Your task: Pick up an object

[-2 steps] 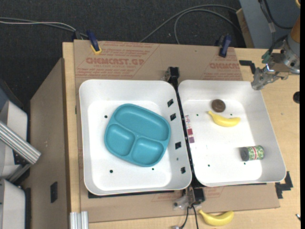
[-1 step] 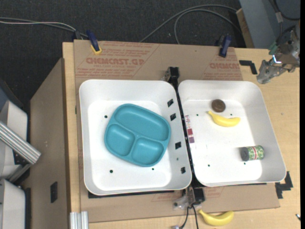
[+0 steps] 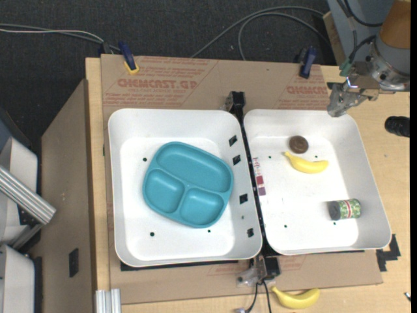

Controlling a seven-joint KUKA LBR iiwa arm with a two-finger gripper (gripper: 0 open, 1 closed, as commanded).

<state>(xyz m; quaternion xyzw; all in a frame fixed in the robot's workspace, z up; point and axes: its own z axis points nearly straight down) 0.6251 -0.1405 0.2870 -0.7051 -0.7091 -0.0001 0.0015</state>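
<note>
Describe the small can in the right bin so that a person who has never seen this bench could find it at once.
Look at the right bin of the two white bins. Near its front right corner a small can lies on its side, apart from everything else. Unlike the yellow banana and the round brown object farther back, it is a cylinder with a dark end and a green and red label.
</note>
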